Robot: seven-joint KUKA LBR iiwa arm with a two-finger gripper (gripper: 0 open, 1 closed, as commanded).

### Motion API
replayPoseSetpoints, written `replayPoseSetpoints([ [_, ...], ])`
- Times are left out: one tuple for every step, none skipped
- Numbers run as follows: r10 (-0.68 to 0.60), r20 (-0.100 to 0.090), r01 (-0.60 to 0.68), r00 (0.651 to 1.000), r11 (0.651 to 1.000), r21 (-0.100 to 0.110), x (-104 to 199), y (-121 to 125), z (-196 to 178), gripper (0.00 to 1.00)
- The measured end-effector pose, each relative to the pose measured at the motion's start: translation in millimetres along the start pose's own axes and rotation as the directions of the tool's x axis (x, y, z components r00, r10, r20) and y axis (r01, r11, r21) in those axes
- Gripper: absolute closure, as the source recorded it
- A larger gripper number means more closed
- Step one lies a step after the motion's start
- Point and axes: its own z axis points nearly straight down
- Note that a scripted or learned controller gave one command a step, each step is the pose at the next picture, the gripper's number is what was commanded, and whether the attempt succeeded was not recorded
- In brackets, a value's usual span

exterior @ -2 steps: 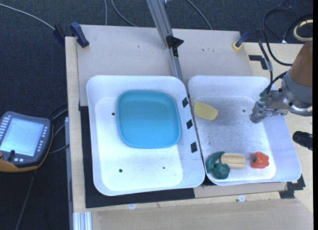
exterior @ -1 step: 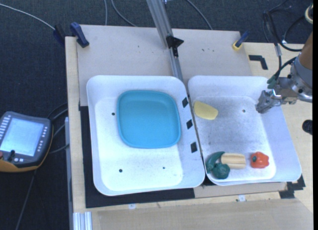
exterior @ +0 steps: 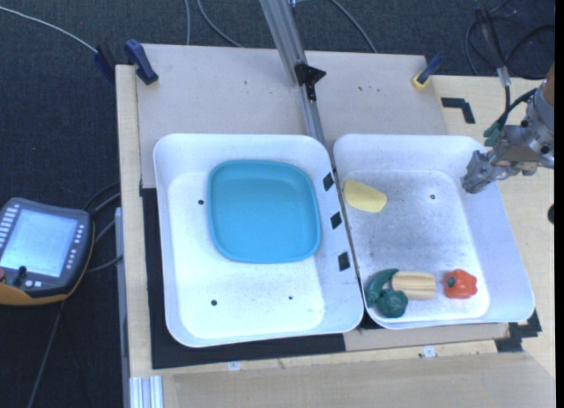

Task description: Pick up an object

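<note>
On the counter (exterior: 220, 98), the left bin (exterior: 176, 248) holds a plate (exterior: 264, 211). In the right bin (exterior: 502, 248), a lemon (exterior: 364, 196) lies at ten o'clock; a pepper (exterior: 386, 293), corn (exterior: 414, 285) and a tomato (exterior: 459, 284) line six o'clock.

Blue plate (exterior: 264, 211), yellow block (exterior: 364, 196), white bins (exterior: 176, 221)

A handheld control pendant (exterior: 40, 248) lies at the frame's left edge. Blue clamps (exterior: 139, 60) grip the board's upper left corner; a metal rail (exterior: 280, 18) slants down from top centre.
</note>
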Motion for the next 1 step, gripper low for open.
replayPoseSetpoints([
  [-0.004,-0.002,0.004,1.000,1.000,0.003,53.1,11.8,11.0,1.00],
])
